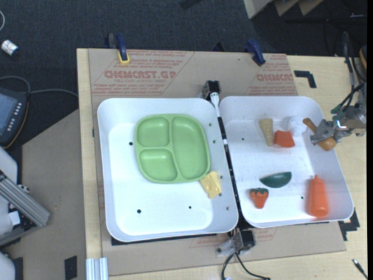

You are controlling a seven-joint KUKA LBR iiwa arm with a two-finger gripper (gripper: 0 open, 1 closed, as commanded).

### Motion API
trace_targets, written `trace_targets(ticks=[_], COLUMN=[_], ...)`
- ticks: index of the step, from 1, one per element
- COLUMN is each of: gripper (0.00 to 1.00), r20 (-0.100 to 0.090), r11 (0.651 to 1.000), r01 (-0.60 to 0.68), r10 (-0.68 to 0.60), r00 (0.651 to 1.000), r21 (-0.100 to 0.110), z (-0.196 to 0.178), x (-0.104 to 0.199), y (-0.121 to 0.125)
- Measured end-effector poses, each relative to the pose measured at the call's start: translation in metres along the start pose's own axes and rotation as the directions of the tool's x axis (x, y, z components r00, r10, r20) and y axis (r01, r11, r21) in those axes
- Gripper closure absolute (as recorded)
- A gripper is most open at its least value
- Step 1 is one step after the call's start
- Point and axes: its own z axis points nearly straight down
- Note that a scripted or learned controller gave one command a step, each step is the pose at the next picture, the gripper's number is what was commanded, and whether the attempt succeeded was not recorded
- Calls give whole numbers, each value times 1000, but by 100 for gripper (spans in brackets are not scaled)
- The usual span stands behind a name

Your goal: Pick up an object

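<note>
Gripping small brown object [326, 140], tool [324, 136] at right bin [291, 214] edge.

Tabletop [87, 156] below me: pale wood board, red lettering printed along far edge. Two blue clamps [122, 47] pinch that far edge. Two shallow white bins rest directly on it, side by side, rims touching at middle: left bin [116, 203], right bin [335, 174]. Dark carpet around board.
</note>
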Motion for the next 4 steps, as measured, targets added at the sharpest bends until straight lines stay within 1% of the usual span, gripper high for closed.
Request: trace_targets(ticks=[1,2,3,4], gripper=[100,100,100,100], r20=[-7,-7,-6,-5], r11=[1000,1000,1000,1000], r01=[5,5,3,0], r10=[-5,-5,-3,0], r00=[1000,1000,1000,1000], r21=[8,9,11,10], z=[-7,-11,13,13], x=[58,114,149,153], y=[-5,-7,-5,-4])
